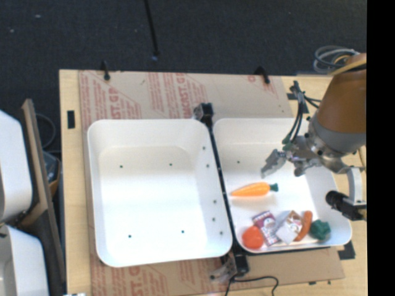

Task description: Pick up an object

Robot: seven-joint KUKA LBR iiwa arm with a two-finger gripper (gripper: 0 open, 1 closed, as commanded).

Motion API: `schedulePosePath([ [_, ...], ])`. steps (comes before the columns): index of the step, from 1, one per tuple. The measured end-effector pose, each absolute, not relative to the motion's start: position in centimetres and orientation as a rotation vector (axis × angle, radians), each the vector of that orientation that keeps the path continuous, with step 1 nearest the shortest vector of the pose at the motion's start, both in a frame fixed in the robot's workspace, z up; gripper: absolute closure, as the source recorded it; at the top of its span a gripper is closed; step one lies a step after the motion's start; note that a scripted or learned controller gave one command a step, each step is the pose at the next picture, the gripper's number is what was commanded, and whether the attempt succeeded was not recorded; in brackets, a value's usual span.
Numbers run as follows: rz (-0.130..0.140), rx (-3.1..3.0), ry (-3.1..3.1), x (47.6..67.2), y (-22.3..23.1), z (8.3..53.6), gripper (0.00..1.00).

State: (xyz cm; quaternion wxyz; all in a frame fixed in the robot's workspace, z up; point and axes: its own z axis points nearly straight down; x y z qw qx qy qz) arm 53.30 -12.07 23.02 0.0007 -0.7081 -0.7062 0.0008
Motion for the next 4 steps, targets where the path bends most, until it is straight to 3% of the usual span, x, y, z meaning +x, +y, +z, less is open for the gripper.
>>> schedulePosePath([
  [1,0.006,-2.218,-2.218,52.9,-10.0,15.3,0.00],
  [2,-0.003,-2.225,-2.220,53.1,-10.1,16.7,1.00],
  [3,-0.002,-2.225,-2.219,53.1,-10.1,16.6,0.00],
  [4,-0.006,-2.226,-2.223,50.4,-10.2,22.4,0.00],
])
